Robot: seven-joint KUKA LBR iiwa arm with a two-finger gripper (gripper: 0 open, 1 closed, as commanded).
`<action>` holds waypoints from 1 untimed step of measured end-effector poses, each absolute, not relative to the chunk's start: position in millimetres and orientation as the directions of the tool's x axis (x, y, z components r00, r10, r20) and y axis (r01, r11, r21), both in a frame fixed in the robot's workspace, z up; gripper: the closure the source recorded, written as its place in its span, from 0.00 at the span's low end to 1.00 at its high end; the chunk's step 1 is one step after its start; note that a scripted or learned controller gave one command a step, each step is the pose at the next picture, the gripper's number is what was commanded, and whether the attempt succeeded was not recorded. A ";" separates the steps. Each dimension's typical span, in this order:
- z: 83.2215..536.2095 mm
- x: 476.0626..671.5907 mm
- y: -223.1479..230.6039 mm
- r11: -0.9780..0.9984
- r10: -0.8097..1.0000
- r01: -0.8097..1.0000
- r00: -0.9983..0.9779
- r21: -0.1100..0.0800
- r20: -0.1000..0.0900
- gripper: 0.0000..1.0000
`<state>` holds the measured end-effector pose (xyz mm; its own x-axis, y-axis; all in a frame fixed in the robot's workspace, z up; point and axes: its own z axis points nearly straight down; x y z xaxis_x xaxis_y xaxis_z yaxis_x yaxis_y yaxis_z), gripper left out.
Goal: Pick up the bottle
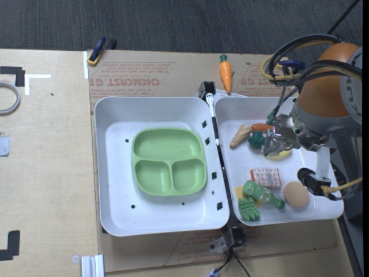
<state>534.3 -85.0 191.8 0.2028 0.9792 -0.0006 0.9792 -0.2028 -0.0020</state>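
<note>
Pincer (275, 145) of the grey arm, lowered into the right shallow white bin (323, 215) over a yellow item; whether it is parted or closed, or has hold of anything, cannot be told. Clear plastic bottle with green cap (260, 193) lies on its side near that bin's front, touching a green toy (249, 209), beside a tan egg (296, 195). Left shallow white bin (109, 172) holds a green three-compartment tray (169, 161).

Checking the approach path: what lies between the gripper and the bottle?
In the camera view, a red-and-white packet lies between the gripper and the clear green bottle.
</note>
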 end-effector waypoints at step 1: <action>216.9 490.7 -6.5 -0.307 0.952 0.952 0.307 -0.003 -0.001 1.00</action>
<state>490.7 -6.5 216.9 0.3069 0.9517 -0.0011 0.9517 -0.3069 -0.0029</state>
